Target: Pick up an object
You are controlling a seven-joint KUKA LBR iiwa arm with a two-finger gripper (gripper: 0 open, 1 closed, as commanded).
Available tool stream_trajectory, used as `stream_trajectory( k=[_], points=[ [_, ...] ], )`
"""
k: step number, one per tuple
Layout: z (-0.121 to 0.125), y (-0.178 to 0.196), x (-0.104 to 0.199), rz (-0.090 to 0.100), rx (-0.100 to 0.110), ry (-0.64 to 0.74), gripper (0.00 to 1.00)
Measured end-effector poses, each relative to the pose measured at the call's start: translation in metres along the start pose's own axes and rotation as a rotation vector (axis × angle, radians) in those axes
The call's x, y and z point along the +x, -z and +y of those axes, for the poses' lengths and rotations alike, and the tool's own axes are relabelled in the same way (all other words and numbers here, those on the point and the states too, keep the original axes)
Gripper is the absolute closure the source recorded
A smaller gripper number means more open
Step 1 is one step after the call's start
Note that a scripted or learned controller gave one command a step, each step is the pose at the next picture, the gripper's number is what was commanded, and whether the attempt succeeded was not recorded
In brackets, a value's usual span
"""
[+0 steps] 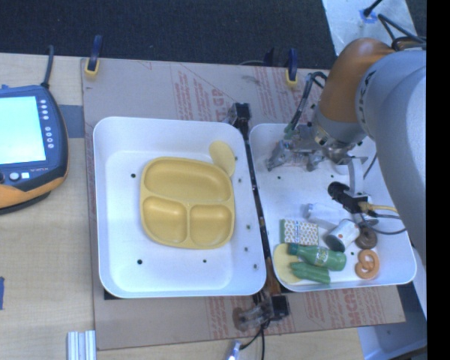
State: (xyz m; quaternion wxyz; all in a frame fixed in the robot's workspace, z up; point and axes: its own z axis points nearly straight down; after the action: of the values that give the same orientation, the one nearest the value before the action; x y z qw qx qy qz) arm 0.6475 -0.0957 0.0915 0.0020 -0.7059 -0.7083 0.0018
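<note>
Two white bins sit side by side on the bench. Pickable clutter, including a green bottle (317, 256), lies in the right bin (405, 276), near corner, while the gripper (296, 154) hangs near the far end; its grip state I cannot tell.

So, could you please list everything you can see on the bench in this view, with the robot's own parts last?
Bins: two, white, side by side on the board.
Divided plate: one, yellow, middle of left bin.
Small yellow piece: one, at the plate's far right corner.
Patterned packet: one, green and white, right bin.
Green bottle: one, right bin, near edge.
Pretzel: one, orange-brown, right bin's near right corner.
Teach pendant: one, grey and orange, left of the bins.
Arm: grey with orange band.
Gripper: over right bin's far end.
</note>
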Motion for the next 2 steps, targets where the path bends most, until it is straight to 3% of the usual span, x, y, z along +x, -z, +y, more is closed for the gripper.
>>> stream_trajectory(
  k=[2],
  points=[
    [0.0086, 0.0006, 0.0006, 0.001, -0.002, -0.001, 0.0]
  ],
)
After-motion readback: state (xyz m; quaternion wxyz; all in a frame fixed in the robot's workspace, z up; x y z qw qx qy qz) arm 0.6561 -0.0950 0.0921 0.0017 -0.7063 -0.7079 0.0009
